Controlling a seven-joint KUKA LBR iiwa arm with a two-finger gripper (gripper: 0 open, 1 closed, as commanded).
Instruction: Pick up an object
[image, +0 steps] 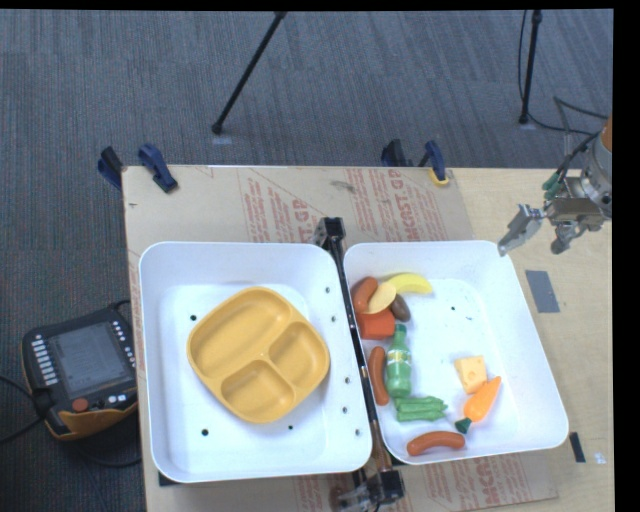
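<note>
- Gripper (543, 232) sits at the upper right, outside the right bin's far corner, above the cardboard-covered bench (290, 205); its two fingers stand apart with nothing between them.
- Left bin (165, 300), white and shallow, carries a yellow divided plate (258, 353) with three compartments, set roughly at its centre.
- Right bin (520, 330), touching the left one along the middle seam, holds all the toy food, which lies below and left of the gripper and well apart from it.
- Green bottle (399, 362) lies lengthwise near the bin's left side, with a red sausage (377, 372) just beside it on the left.
- Banana (410, 283) lies at the upper left of the bin, nearest the gripper among the items, beside an orange-red cluster of pieces I cannot identify.
- Carrot (482, 400) lies tilted at the lower right, touching a cheese wedge (471, 373) above it.
- Green pepper (420, 407) lies below the bottle; a second sausage (436, 442) rests near the front wall.
</note>
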